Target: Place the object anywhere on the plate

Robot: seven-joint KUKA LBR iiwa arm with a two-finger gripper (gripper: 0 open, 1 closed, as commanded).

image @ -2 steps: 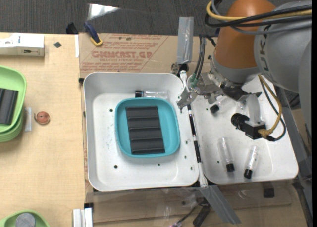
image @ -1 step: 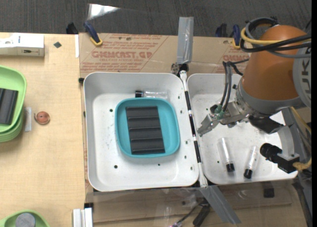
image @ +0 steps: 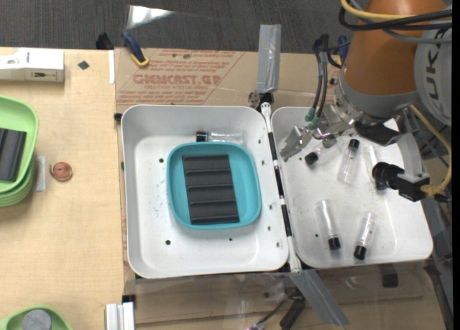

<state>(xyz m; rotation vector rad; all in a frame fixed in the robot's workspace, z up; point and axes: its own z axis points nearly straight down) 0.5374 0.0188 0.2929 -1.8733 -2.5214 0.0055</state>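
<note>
Pick step: gripper (image: 291, 143) at right bin's (image: 417, 246) top-left corner, fingers apart, nothing btwn; vials (image: 328, 225) lie near its front edge; next needs grab, then carry to teal plate (image: 176, 177).

— What do we find in the left bin (image: 136, 199)?
— We see the plate (image: 248, 192) at its middle, a ridged block (image: 210, 188) lying on it, one vial (image: 215, 136) behind the plate.
— And in the right bin (image: 402, 246)?
— Several vials (image: 328, 222) scattered there, the tool (image: 298, 141) at its back left corner.
</note>
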